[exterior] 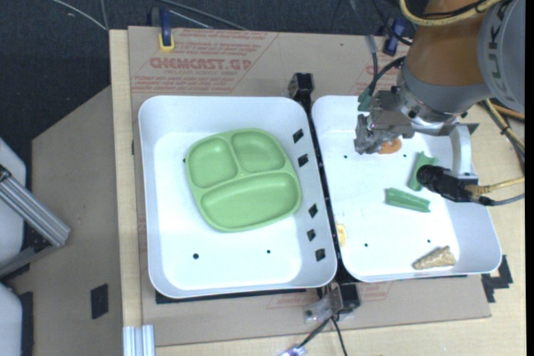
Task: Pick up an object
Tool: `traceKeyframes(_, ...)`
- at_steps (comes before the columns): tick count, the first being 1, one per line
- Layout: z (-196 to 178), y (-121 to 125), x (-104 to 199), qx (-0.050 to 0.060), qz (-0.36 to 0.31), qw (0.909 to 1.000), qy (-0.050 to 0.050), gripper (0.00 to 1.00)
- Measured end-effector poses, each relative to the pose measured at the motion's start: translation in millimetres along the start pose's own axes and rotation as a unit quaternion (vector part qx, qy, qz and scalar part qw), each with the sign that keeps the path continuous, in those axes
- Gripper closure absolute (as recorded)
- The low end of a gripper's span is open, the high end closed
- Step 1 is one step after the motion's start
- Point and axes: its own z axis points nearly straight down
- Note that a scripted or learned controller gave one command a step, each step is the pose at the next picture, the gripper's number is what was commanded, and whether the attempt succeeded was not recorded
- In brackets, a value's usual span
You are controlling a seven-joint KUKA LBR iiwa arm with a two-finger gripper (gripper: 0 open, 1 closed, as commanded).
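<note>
We judge the tool (373, 137) is reaching down over an orange piece (388, 147) in the right bin (467, 263), though we cannot tell its spread, and next we need a firm pinch and lift.

Bright, even overhead light blows out the white bins (158, 179) with glare; shadows are soft, detail slightly blurred.

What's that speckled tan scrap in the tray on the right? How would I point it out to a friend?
Start at the right bin. Go to its near corner farthest from the green plate. The tan scrap lies there alone, pale and crumbly-looking, unlike the smooth green pieces farther up.
</note>
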Motion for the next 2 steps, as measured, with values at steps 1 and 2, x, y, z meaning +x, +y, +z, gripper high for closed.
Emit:
traceKeyframes(1, 19.2, 8.8, 53.5, 0.003, 0.000, 1.0000, 0.000, 1.00)
traceKeyframes(2, 15.2, 7.2, 111.8, 0.001, 0.000, 1.0000, 0.000, 1.00)
